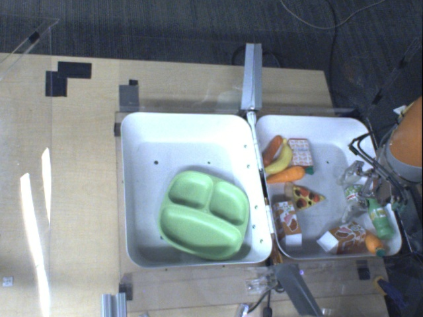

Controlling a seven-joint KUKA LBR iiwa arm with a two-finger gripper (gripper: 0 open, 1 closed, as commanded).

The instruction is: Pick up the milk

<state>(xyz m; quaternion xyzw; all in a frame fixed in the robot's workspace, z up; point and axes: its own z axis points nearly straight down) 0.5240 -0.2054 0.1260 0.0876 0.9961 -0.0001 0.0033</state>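
Three small cartons lie in the right bin [330,127], and I cannot tell which one is the milk. A pale carton with a red pattern [299,152] sits near the back. A brown and white carton [287,219] rests by the left wall. A second brown carton with a white end [344,238] lies at the front. My gripper [359,183] hangs over the bin's right side, above and behind that front carton and just left of a green bottle [379,218]. I see nothing held in it.
Also in the right bin are a banana [282,158], a carrot [288,174], a pizza slice [305,195] and a small orange piece [373,244]. In the left bin [142,144] sits a green divided plate [205,213]. A metal post [252,78] stands behind the divider.
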